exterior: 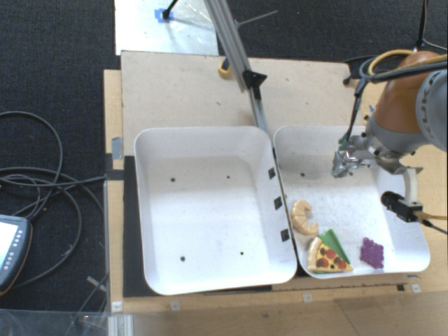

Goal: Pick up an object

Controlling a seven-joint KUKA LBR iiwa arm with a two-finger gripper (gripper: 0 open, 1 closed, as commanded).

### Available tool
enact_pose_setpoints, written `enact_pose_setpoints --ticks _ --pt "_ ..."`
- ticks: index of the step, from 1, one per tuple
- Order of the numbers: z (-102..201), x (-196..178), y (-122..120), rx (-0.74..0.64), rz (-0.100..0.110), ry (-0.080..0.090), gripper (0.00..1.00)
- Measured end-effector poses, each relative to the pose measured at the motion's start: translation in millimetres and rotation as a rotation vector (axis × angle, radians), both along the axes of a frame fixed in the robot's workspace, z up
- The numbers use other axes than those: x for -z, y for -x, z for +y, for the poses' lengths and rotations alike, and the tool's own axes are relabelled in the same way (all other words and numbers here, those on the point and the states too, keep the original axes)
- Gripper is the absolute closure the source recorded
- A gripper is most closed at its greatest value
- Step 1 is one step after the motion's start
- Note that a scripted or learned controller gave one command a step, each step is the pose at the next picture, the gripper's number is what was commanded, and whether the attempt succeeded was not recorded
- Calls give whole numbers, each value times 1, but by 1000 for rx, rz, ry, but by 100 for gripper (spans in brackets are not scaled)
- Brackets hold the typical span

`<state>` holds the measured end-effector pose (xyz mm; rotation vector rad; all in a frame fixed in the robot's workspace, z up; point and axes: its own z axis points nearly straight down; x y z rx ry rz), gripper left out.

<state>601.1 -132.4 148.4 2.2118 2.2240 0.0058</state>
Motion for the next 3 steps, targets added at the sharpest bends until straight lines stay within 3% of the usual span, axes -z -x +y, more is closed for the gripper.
enact_pose_setpoints --ticks 1,2,3 --pt "10 -55 -1 -1 -1 0 100" --pt "10 -83 -2 -1 1 0 100" --pt "57 -88 -8 -5 4 -2 100"
